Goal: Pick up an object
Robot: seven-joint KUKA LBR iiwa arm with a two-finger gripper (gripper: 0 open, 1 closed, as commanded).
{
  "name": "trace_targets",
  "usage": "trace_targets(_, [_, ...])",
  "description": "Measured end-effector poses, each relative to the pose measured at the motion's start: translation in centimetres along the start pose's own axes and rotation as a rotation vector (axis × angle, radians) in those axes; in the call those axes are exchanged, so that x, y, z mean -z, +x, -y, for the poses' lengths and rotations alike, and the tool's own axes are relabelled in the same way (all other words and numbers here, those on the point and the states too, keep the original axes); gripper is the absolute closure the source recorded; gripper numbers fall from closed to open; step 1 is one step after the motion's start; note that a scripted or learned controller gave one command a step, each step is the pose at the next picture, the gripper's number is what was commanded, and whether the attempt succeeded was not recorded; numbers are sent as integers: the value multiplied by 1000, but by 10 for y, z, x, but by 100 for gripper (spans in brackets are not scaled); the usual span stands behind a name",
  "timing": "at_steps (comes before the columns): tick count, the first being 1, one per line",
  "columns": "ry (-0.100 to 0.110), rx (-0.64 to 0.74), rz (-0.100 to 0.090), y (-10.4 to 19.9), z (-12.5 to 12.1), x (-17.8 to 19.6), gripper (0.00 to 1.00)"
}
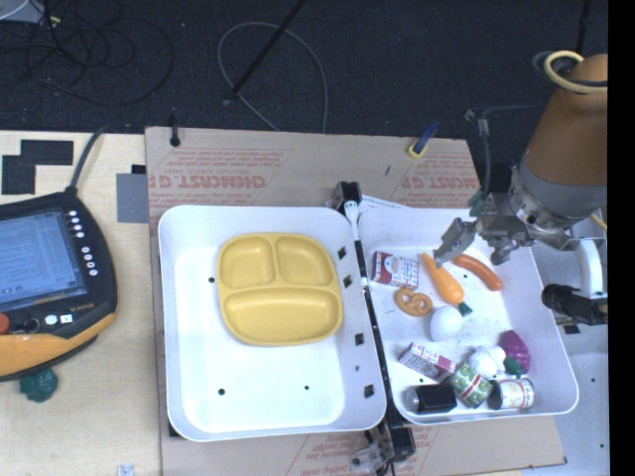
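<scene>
Crowded along the lower edge of the right bin [566, 390] are a small can [513, 395], a green tin [470, 386] and a dark block [434, 398]. Above them, at right of centre, the gripper [478, 238] is seen spread wide and holding nothing, poised over a carrot [444, 279] and an orange sausage [480, 271]. With both so close, a descent may nudge one aside or catch both; slender, rounded pieces are judged likely to slip.

Dark carpet [149, 58]; loose cables [273, 43]; cardboard-topped bench [258, 167]
</scene>
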State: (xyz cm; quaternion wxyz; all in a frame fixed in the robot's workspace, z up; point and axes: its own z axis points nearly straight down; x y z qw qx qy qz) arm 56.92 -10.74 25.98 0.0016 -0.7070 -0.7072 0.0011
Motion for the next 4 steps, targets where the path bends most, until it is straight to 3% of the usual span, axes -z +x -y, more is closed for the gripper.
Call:
trace_targets(1, [2,-2,-1,-23,-33,-108,0])
trace_targets(2, [-9,0,-1,-44,-53,-166,0])
trace_targets(3, [-9,-3,0,-45,-52,-158,100])
trace_targets(4, [-3,1,0,31,-48,-72,100])
